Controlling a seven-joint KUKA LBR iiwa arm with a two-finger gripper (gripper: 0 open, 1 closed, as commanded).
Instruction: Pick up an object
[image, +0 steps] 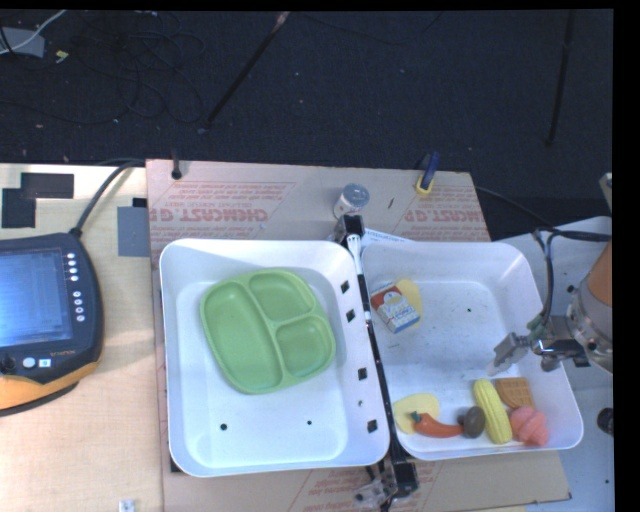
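The tool (512, 347) hangs with fingers apart, holding nothing, by the right bin's (455, 262) right edge, just above the corn (492, 409) near the front edge, so descending comes next.

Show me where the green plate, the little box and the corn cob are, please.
green divided plate (266, 331), camera view, on the ridge where its compartments meet
small box (397, 307), camera view, on its top face
corn cob (492, 409), camera view, on the middle of its yellow body
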